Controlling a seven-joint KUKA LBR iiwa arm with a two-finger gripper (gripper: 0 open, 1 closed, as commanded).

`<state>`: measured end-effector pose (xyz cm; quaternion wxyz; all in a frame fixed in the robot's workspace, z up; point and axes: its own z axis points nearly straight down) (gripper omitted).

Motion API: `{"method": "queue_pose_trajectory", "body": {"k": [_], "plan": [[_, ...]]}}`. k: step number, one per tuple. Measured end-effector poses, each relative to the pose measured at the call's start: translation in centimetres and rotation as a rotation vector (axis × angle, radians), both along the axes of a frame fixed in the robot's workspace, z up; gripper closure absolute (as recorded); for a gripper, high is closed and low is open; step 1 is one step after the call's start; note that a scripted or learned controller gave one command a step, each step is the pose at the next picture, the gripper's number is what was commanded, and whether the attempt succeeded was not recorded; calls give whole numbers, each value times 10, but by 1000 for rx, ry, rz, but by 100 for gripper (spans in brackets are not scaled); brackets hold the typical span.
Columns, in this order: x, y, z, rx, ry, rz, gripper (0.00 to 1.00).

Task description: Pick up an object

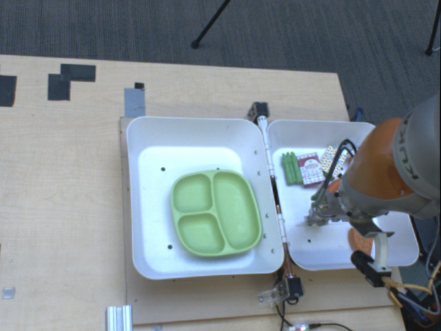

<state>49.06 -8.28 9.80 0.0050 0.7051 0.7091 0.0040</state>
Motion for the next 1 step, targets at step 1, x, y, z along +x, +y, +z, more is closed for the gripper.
{"method": "queue_pose_trajectory", "body": {"k": [1], "plan": [[0, 0, 0, 0, 0, -1, 0]]}}
